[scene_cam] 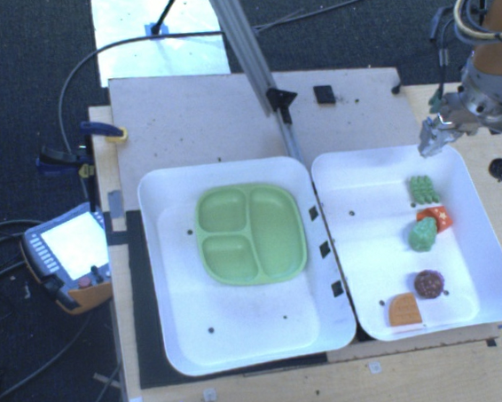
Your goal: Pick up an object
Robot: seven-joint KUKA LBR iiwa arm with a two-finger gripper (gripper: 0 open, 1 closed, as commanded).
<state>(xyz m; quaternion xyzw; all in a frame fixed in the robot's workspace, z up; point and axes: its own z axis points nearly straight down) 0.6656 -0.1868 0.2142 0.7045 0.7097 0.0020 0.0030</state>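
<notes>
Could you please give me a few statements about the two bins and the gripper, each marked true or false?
1. The green divided plate lies in the left bin. True.
2. The gripper hangs above the far right corner of the right bin. True.
3. The orange wedge sits on the green divided plate. False: it lies near the front edge of the right bin.
4. The dark red ball is between the gripper's fingers. False: it rests on the right bin's floor.
5. All the small objects are in the left bin. False: they are in the right bin.
</notes>
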